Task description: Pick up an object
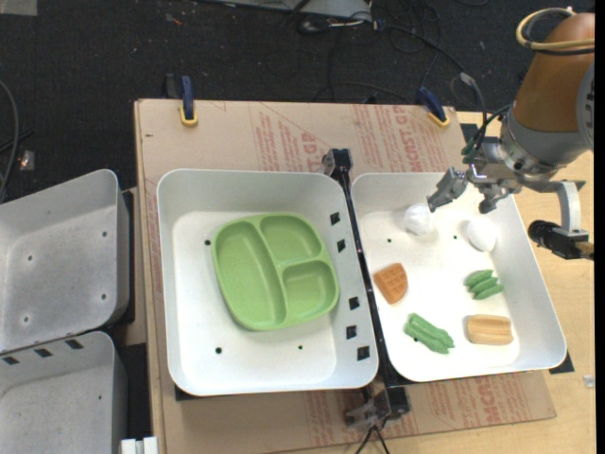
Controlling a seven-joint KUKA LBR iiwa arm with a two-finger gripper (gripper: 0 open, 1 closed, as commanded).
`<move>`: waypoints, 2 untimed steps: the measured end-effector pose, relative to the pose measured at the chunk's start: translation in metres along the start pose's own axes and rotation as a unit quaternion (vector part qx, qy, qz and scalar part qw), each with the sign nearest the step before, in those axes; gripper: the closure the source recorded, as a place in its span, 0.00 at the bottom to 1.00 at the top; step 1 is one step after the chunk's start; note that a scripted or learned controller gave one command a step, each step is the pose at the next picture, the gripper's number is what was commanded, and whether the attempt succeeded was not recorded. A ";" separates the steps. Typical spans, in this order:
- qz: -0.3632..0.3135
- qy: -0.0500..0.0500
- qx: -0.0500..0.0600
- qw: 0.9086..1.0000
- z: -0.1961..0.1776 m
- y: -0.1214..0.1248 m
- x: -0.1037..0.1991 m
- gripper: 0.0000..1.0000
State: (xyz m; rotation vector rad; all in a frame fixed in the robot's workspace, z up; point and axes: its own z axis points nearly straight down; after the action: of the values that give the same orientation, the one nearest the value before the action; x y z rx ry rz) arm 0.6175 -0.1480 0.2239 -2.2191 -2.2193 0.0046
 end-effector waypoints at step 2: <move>0.001 0.000 0.000 1.000 0.115 -0.001 -0.006 0.00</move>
State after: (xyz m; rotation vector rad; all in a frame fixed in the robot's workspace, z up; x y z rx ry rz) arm 0.6157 -0.1542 0.1085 -2.2212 -2.2181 0.0038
